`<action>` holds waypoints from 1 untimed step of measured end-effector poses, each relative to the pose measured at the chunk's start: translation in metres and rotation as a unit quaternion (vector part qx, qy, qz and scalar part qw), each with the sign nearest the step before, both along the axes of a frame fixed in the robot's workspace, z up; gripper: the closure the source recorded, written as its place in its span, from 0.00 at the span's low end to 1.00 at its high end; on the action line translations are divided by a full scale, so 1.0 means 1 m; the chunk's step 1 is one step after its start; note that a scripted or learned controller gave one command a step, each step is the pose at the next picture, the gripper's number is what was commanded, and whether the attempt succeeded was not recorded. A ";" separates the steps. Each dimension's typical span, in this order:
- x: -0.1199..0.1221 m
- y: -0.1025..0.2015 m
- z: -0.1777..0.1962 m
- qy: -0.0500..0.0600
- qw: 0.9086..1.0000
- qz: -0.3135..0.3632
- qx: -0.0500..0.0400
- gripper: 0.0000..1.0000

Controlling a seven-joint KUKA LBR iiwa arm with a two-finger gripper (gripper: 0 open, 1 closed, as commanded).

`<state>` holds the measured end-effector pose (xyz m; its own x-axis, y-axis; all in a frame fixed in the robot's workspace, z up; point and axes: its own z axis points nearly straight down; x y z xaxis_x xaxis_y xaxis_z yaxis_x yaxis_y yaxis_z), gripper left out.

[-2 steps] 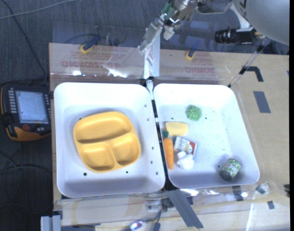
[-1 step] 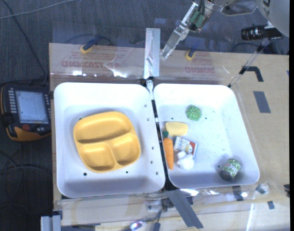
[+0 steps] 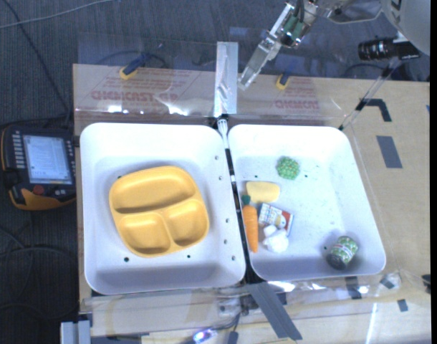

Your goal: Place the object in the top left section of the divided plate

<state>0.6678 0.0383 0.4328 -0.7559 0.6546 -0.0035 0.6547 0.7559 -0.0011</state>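
**Inspector:** Several candidate objects are lying in the right bin (image 3: 362,192): carrot (image 3: 251,228), yellow piece (image 3: 263,190), green ball (image 3: 288,168), can (image 3: 342,251). None is sitting on the divided plate (image 3: 159,208).

**Clerk:** And the gripper (image 3: 251,74)?

**Inspector:** Hanging beyond both bins, carrying nothing; I cannot tell its opening.

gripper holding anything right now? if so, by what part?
Nothing held: the gripper hangs above the bench behind the bins, nothing between its jaws; the objects lie in the right bin.
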 end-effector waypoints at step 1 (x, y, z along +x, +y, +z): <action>0.000 0.000 0.000 0.000 1.000 0.000 0.000 0.00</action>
